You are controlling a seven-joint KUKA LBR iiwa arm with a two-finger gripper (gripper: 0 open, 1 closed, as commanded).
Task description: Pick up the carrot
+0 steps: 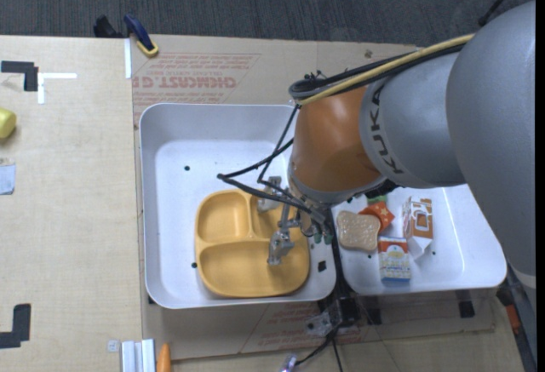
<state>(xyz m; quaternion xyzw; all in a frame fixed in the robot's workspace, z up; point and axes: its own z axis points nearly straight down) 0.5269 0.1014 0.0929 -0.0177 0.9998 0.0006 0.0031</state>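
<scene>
The carrot [377, 215] lies in the right bin [477, 264], mostly hidden under the arm's wrist, so its long axis cannot be judged (only a small orange-red patch shows). Touching it are a slice of bread [358, 231] and two small cartons [395, 262], their print too blurred to read. The claw [279, 249] hangs over a yellow divided plate [230, 255] in the left bin [170, 191], seemingly closed and empty. "KUKA" marks the arm [426, 123].

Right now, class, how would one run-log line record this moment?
arm: reaching over left bin | pincer: above yellow plate, holding nothing seen | carrot: in right bin beside bread
</scene>
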